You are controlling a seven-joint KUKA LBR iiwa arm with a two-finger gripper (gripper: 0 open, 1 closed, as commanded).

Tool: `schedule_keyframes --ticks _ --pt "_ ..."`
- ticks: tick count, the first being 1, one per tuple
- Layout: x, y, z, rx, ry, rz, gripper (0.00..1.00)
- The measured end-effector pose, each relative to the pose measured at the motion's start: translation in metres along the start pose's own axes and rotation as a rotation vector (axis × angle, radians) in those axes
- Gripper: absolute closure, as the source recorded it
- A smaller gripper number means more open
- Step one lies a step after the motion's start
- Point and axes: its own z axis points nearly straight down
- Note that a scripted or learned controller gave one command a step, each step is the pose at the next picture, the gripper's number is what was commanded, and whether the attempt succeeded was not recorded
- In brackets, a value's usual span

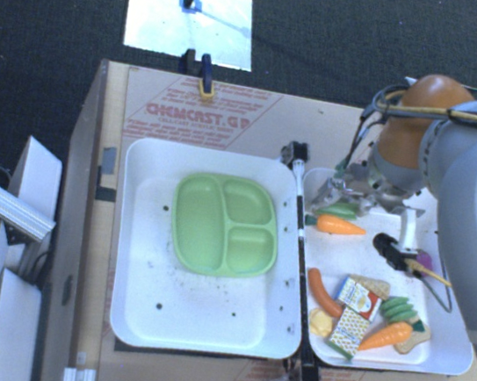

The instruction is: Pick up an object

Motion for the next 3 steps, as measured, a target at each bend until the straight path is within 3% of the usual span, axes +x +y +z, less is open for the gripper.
schedule_keyframes --ticks 1,2,3 --pt "-0.002 0.0 -0.012 0.003 -0.002 -0.002 1.0" --pt "-0.002 0.0 -0.012 0.003 -0.003 -0.002 0.0" --pt "-0.005 0.001 -0.002 -0.002 0.0 0.003 0.0"
